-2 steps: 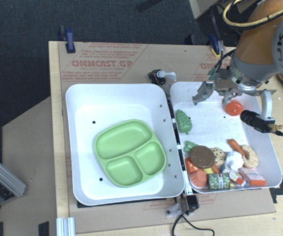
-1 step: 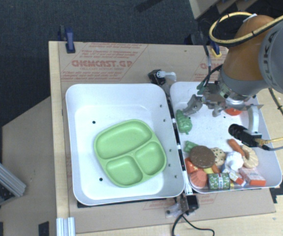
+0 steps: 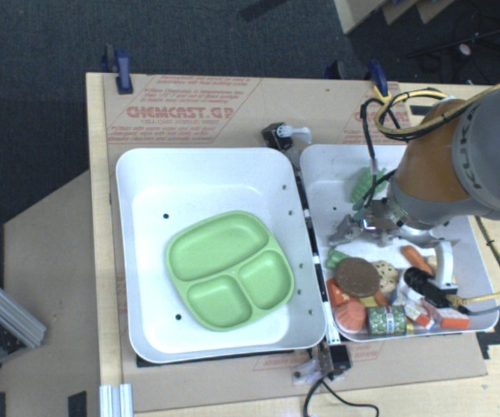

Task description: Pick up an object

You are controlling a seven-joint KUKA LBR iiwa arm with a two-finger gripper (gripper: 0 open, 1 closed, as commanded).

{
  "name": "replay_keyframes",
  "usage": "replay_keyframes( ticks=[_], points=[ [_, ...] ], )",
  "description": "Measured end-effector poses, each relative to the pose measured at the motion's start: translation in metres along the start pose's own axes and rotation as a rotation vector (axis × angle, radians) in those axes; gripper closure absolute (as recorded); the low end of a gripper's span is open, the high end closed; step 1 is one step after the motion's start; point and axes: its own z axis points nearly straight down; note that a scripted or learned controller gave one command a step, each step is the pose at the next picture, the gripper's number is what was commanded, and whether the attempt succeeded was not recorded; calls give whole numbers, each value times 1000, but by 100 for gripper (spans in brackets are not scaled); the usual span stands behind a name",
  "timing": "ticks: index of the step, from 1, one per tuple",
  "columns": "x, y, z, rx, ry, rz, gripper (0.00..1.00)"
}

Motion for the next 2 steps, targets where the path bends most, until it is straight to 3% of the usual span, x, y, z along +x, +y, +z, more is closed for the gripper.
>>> replay_keyframes(
  ticks=[1, 2],
  points=[
    [-31, 77, -6, -8, -2, -6, 0],
    [-86, 107, -26, 27, 15, 2, 0]
  ],
)
